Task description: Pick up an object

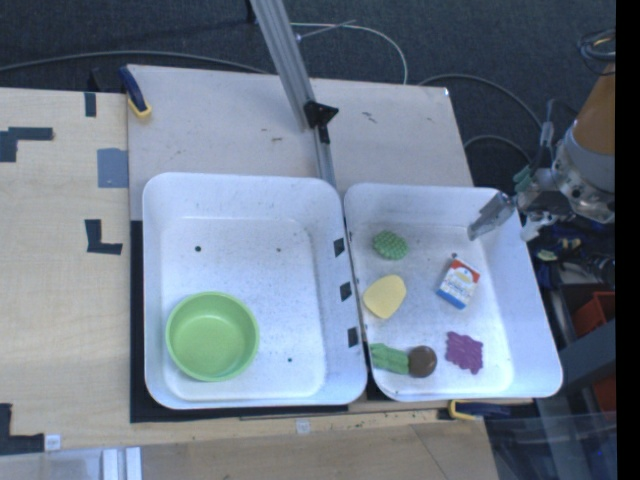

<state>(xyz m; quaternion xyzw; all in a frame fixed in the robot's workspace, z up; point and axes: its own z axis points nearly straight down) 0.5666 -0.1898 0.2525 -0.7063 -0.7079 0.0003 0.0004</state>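
From above, the bench (230,118) carries two shallow white bins side by side. The left bin (240,208) holds a green bowl (212,336) in its near left corner, upright, its rim close to the bin's front wall.

The right bin (420,203) holds five small things. A green ridged piece (390,245) lies toward the far left of the bin. Just below it sits a yellow piece (385,296), close to the wall shared with the left bin. To the right of that is a small carton (458,283), white with blue and red, lying at a tilt. Along the front of the bin lies a green block (389,358) touching a brown ball (422,361), and just beside the ball to the right is a purple piece (464,351).

The arm comes in from the right, its orange band at the frame's edge. The gripper (492,217) hangs over the far right corner of the right bin, near the rim, well apart from the carton below it. Its grey tip points down and left; how far the fingers stand open cannot be told from this angle, and nothing shows between them.

A grey pole (285,48) runs from the top of the frame down to the gap between the bins. A yellow and blue clamp (135,93) sits at the bench's far left corner.
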